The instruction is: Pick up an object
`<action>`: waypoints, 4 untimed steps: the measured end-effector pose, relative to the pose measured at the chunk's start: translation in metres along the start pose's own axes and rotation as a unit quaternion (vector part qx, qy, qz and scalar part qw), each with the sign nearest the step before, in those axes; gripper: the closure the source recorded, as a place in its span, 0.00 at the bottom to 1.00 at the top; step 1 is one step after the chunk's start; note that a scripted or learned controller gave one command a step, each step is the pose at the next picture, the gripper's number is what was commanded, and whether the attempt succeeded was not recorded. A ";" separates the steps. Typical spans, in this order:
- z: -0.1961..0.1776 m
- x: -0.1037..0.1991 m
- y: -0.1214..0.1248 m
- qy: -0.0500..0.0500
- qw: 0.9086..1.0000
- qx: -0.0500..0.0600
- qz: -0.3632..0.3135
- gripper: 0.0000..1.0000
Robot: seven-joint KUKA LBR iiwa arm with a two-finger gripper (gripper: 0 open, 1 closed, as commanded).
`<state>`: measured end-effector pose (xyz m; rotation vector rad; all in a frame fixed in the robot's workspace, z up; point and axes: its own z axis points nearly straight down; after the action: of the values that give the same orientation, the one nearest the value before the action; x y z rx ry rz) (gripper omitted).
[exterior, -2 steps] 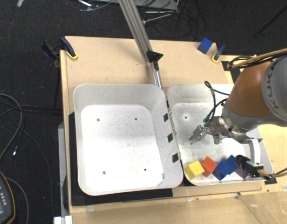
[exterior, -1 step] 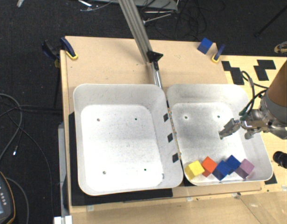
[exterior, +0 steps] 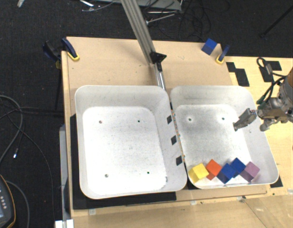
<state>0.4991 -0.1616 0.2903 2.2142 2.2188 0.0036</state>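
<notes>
The gripper (exterior: 256, 120) hovers over the right bin's (exterior: 203, 99) right edge, fingers spread wide, holding nothing. Four blocks lie in a row along that bin's near wall: yellow block (exterior: 199, 172), orange block (exterior: 213, 168), blue block (exterior: 231, 170), purple block (exterior: 250, 171).

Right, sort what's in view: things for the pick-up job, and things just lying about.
For the job: yellow block, orange block, blue block, purple block, right bin, gripper.

Lying about: left bin, blue cube on the bench corner, clamp.
</notes>
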 end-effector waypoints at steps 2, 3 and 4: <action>0.137 0.058 0.027 0.003 1.000 0.007 -0.001 0.00; 0.138 -0.056 0.039 -0.001 1.000 0.002 0.004 0.00; 0.090 0.054 -0.010 0.003 1.000 0.002 -0.003 0.00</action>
<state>0.4898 -0.1081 0.2000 2.2121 2.2317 0.0053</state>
